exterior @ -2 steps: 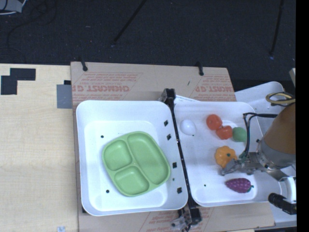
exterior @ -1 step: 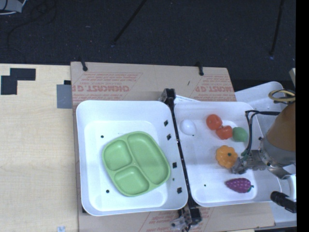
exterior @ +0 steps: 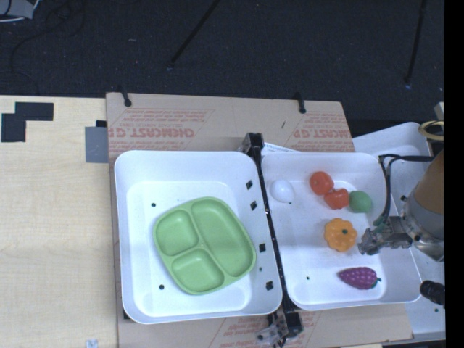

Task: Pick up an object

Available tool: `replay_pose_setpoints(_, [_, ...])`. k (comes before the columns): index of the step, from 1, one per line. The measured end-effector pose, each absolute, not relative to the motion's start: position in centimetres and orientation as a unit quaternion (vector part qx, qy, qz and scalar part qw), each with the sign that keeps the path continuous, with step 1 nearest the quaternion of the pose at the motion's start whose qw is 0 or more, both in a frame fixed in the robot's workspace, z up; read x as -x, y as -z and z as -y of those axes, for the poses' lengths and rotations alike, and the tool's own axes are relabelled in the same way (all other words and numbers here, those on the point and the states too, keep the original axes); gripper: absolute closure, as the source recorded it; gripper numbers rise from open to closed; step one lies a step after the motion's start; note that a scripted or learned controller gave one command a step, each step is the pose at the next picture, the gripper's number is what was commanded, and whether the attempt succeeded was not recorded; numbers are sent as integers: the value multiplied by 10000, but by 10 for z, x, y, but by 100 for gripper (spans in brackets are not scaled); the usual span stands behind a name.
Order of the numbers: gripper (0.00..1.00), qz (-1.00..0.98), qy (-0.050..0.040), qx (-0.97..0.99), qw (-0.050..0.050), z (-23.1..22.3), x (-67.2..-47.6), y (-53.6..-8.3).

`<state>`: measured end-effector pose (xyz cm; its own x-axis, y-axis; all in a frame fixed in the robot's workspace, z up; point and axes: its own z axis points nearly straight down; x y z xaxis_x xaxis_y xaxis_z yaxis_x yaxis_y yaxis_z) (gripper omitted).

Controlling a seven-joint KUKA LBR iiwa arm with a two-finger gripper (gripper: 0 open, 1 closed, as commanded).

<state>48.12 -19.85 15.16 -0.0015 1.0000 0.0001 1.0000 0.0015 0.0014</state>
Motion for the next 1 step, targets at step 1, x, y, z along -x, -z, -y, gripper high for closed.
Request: replay_pose_setpoints(1, [100,-7079,-5,-7064,7,191,-487,-199])
